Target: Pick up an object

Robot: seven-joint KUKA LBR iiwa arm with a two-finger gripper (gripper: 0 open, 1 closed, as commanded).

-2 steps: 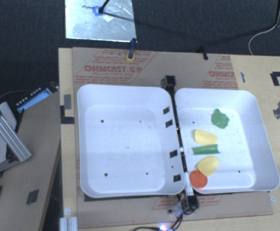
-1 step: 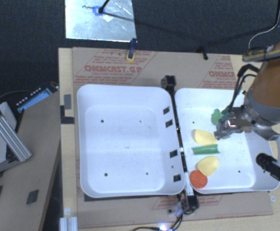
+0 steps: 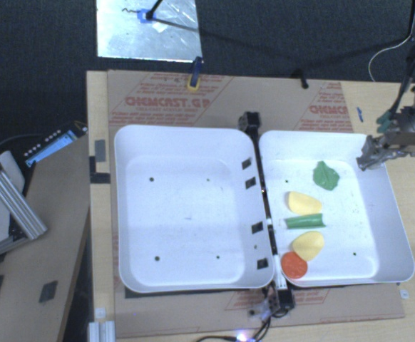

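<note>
The right bin [image 3: 389,212] holds several small items: a green leafy piece [image 3: 326,175], a yellow piece [image 3: 304,203], a green stick [image 3: 304,221], a second yellow piece [image 3: 308,244] and a red round piece [image 3: 294,266]. My gripper [image 3: 373,155] hangs at the bin's upper right rim, to the right of the green leafy piece and apart from it. Nothing shows between its fingers.
The left bin [image 3: 132,148] lies beside the right one, with black clips [image 3: 251,184] along the shared divider. A brown cardboard sheet [image 3: 165,98] lies under both bins. A shiny metal plate [image 3: 147,18] sits at the back, and cables [image 3: 386,48] run at the upper right.
</note>
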